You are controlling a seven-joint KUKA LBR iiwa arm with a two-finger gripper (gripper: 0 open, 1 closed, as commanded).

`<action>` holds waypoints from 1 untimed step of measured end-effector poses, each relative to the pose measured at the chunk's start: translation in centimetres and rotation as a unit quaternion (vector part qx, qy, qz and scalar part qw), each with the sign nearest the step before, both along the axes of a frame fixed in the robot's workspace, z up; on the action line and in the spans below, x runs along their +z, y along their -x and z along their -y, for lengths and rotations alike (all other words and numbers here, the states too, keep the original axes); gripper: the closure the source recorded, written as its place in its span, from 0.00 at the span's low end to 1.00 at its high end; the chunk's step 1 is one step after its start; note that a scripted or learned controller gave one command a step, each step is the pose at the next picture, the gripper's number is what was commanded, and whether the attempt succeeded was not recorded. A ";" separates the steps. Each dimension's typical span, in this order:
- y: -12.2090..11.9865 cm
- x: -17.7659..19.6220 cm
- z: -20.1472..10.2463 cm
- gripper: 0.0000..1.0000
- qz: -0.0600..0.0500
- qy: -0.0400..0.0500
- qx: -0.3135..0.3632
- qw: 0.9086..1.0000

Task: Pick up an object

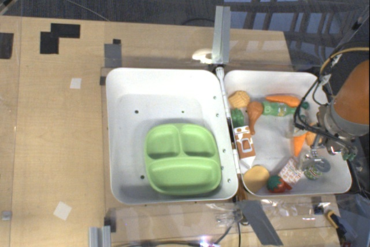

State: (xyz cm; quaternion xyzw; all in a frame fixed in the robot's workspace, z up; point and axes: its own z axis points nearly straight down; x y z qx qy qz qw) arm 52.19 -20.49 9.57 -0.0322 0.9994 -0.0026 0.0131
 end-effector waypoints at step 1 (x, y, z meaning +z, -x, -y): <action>2.0 0.1 0.2 0.00 0.003 0.004 0.032 0.999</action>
